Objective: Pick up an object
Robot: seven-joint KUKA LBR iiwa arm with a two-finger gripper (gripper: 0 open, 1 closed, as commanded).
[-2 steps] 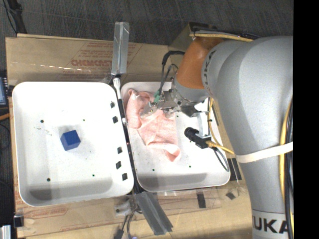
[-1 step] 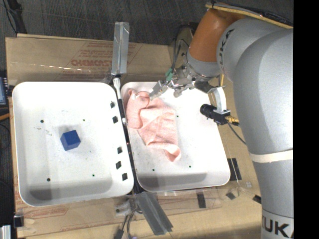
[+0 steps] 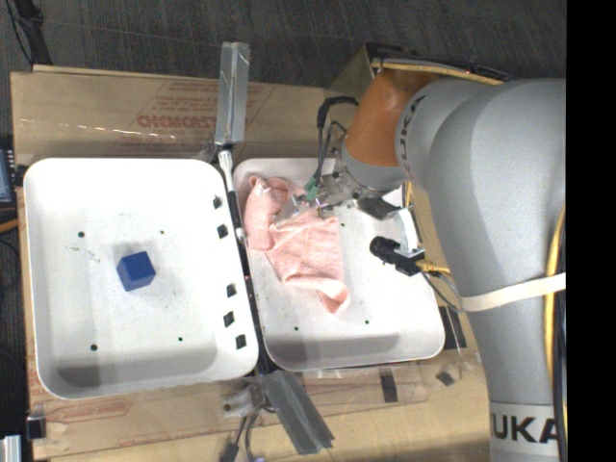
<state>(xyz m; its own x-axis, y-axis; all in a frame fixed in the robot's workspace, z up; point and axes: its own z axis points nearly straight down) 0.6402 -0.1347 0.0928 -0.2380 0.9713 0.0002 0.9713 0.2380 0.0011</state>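
Note:
A crumpled pink cloth [image 3: 306,250] lies in the left half of the right bin [image 3: 385,320], bunched up against the bin's left wall. My gripper [image 3: 311,199] is lowered onto the cloth's upper edge, and the wrist and the grey arm cover most of it from above. A small blue cube [image 3: 136,269] sits alone on the floor of the left bin [image 3: 58,191], well away from the gripper.
The grey arm [image 3: 481,219] with its orange band [image 3: 380,114] covers the right bin's far right side. A black cable fitting [image 3: 390,251] hangs over the bin right of the cloth. A metal post [image 3: 232,94] rises behind the divider between the bins.

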